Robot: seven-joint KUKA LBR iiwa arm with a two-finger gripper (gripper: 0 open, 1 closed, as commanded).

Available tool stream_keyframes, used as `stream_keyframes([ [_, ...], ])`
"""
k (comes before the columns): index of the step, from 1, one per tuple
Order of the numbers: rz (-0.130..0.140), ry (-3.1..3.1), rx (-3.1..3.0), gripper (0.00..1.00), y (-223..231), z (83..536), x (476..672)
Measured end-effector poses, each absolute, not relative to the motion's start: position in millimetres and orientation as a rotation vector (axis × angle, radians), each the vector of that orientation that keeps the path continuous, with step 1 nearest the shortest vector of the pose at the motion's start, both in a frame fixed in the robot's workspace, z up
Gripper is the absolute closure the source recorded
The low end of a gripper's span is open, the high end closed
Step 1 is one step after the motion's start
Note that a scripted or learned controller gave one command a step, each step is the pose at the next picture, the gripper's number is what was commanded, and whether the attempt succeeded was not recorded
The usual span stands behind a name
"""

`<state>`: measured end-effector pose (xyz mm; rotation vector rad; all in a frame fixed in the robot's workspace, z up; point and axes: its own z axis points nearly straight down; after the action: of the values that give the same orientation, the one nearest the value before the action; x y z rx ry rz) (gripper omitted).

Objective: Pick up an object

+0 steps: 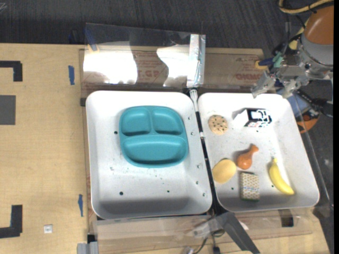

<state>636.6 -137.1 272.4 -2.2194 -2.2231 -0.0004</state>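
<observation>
Objects (246, 156) (none visibly labelled) fill the right bin (302, 142) — gripper (273, 83) above its rim, hold unreadable.

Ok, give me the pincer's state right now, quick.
Pincer: above the far right corner of the right bin, nothing visibly held; open or shut cannot be told.

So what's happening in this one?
A robot arm reaches in from the right, its gripper over the back edge of the right bin and holding nothing. That bin contains a cookie, a toy drumstick, a lemon, a banana, a small block and a black-and-white item. The left bin holds a teal divided plate.
</observation>
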Motion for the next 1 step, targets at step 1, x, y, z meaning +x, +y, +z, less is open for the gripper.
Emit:
stream_keyframes([
  [1,0.001,-2.270,-2.171,0.00,-156.2,270.2,628.1],
])
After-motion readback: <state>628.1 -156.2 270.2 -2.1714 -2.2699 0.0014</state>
